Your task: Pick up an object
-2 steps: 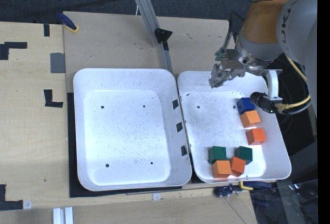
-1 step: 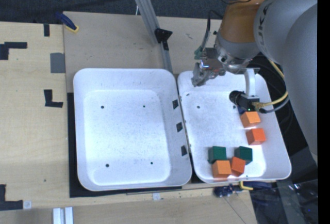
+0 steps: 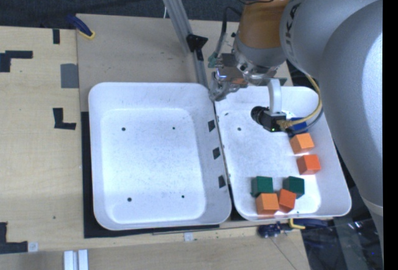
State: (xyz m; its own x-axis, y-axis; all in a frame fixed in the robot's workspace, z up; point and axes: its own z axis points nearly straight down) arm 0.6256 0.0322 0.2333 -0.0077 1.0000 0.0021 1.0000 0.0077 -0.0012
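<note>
Orange blocks (image 3: 302,142) and green blocks (image 3: 262,185) are lying in the right-hand bin (image 3: 239,138), well apart from the gripper (image 3: 216,93). The gripper is hanging over that bin's far left corner. Whether it is open or closed cannot be told.

Pale wooden bench (image 3: 37,163) is marked with black tape pieces (image 3: 60,118) along its left side; a grey patch (image 3: 69,74) is stuck near them. A blue-and-yellow clamp (image 3: 81,26) is seen at the far edge. A black mat (image 3: 86,169) is laid under the two white bins: left bin (image 3: 149,157), right bin (image 3: 249,150). An aluminium rail (image 3: 174,4) is slanted down towards the gap between them. A dark blue item (image 3: 277,230), possibly another clamp, is seen at the near edge.
</note>
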